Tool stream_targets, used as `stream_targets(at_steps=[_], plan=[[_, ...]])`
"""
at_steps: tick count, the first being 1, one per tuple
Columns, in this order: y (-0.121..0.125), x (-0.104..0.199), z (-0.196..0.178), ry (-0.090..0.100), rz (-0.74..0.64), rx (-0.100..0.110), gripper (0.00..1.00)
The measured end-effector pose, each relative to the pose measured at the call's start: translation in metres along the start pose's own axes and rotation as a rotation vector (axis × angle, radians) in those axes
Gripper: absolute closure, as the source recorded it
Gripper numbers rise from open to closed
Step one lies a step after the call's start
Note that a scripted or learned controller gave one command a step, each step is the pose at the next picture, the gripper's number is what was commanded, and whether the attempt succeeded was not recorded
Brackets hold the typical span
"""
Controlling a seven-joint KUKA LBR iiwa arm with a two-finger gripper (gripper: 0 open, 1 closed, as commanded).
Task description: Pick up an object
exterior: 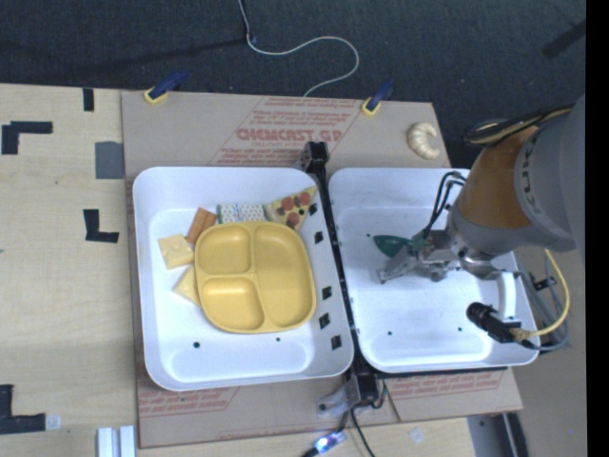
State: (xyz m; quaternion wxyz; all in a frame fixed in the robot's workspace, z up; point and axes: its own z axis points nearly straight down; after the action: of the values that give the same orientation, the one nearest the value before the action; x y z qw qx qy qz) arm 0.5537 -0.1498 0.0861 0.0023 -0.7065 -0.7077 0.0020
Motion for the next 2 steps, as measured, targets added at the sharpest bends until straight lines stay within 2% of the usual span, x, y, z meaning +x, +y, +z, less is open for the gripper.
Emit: stream_targets(at_steps=[1,2], plan=[[0.001,0.000,-0.013,0.001,-0.001,-0.002,1.00],[-0.002,0.011,-0.066,0.000,-0.001,-0.008,1.00]])
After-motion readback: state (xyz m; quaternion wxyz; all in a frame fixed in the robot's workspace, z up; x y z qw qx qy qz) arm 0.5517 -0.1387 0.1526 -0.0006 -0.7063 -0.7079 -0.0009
